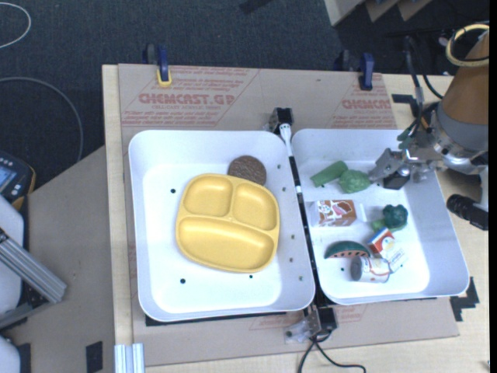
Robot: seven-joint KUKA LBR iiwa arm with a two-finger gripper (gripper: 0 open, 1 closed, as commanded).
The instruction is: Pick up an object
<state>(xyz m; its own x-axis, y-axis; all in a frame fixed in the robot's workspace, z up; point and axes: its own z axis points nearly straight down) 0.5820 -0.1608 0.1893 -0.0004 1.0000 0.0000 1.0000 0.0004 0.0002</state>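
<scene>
blue clamps [162, 59] and [366, 71] pin the brown board [233, 99] at its far edge; white cable [46, 92] on dark carpet, left.

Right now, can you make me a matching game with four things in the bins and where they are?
Things:
1. yellow divided plate
2. brown round cookie
3. watermelon slice
4. gripper

Places:
A. over the right bin's far side
B. near front of the right bin
C. middle of the left bin
D. touching the plate's far edge, left bin

Pairs: 1-C, 2-D, 3-B, 4-A
</scene>
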